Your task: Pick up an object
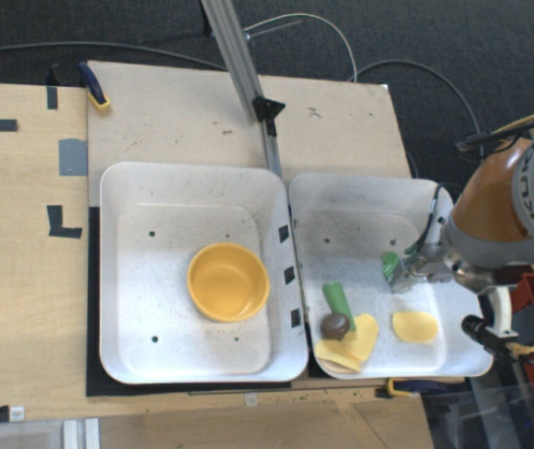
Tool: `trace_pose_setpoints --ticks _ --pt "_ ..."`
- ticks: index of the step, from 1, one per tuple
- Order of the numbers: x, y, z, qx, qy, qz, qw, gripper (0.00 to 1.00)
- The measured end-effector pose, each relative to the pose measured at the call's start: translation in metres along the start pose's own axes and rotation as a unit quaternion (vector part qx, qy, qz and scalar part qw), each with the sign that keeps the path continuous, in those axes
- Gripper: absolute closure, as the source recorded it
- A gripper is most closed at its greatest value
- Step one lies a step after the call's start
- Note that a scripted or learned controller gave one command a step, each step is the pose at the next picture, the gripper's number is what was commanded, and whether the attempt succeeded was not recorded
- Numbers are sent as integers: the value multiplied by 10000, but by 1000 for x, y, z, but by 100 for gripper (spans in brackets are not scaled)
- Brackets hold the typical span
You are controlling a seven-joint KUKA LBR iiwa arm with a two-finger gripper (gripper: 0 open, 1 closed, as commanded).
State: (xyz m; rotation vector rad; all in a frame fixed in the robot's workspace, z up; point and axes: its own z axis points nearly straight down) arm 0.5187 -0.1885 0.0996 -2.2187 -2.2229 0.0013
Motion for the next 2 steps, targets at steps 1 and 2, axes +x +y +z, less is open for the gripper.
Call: trace_pose_setpoints --ticks 1,2 --pt "2 7 -44 -19 -5 0 10000 100" --pt "2 7 -108 -31 -10 0 10000 100"
